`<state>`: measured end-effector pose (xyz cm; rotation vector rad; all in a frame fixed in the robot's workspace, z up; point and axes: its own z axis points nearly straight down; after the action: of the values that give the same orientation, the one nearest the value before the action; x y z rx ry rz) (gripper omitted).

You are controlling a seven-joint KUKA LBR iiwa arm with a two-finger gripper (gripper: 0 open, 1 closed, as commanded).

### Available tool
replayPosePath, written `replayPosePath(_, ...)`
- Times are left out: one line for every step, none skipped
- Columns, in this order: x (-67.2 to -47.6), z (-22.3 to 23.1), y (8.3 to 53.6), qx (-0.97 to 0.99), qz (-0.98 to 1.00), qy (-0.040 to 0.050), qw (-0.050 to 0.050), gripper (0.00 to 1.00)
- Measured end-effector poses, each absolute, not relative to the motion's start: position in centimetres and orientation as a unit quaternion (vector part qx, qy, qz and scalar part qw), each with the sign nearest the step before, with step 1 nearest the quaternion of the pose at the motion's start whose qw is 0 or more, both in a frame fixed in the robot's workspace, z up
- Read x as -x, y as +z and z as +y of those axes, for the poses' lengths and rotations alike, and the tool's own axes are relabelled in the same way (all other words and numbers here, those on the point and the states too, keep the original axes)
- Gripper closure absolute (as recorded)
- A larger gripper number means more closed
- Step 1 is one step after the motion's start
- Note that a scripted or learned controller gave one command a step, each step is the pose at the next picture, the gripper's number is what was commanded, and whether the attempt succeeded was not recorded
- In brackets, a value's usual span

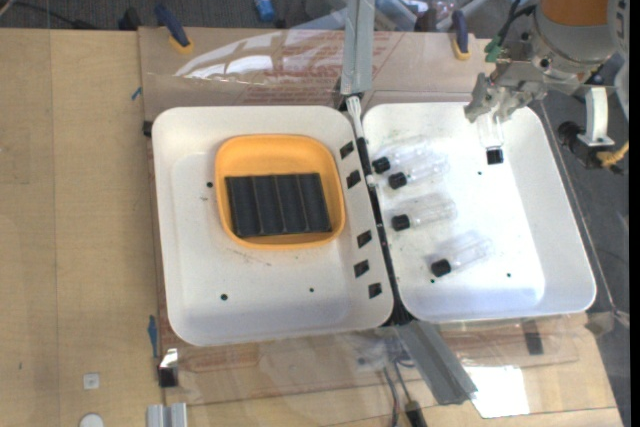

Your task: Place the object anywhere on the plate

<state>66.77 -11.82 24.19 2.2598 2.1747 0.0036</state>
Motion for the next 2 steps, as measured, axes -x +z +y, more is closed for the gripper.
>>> replayPosePath(-66.8, -10.9, 26.3, -0.629, 0.778, 0.0014, 0.003, 1.00)
replayPosePath(-66.8, -12.1, 28.0, -0.586, 0.811, 0.0012, 0.003, 1.00)
